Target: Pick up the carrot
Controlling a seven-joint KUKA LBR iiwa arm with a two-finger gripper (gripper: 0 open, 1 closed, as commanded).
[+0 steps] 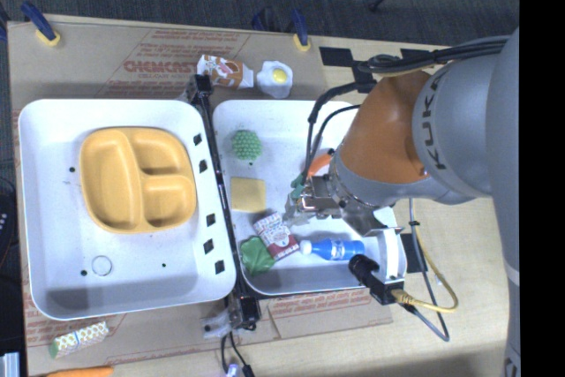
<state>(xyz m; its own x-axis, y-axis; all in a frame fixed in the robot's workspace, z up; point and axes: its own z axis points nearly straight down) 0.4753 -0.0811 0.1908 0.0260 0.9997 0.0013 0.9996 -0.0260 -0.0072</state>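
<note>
My gripper [300,200] hangs low over the middle of the right bin [291,115], with the grey and orange arm [397,141] covering the bin's right half. A small orange sliver [320,165] peeks out beside the wrist, just above the gripper; it may be the carrot, but most of it is hidden under the arm. The gripper sits just right of a yellow block [247,192] and above a red and white packet [275,236].
The right bin also holds a green bumpy ball [246,144], a green item [256,257] and a blue bottle [337,249]. A yellow divided plate [139,177] lies in the left bin [44,216]. A small carton [221,71] and a yellow-white object [275,78] sit behind the bins.
</note>
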